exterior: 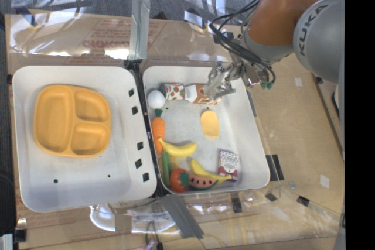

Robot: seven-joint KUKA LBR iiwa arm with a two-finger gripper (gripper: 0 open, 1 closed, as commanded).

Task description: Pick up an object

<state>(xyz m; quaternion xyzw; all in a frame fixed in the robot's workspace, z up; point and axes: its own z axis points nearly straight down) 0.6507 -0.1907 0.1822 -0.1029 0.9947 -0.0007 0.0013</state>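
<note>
watermelon slice (pixel 200 181) against near rim, pincer (pixel 215 88) by far rim

Robotics lab test bench: industrial KUKA arm (pixel 310 14) over two taped-down white bins (pixel 35 184) on a cardboard-covered bench (pixel 293 126) (clear plastic sheeting, grey tape strips), toy food (pixel 179 149) and a yellow divided tray (pixel 71 120) as props.

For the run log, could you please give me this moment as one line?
phase: reaching | gripper: over far end of right bin, above small carton | grasp: none seen | yellow tray: left bin
</note>
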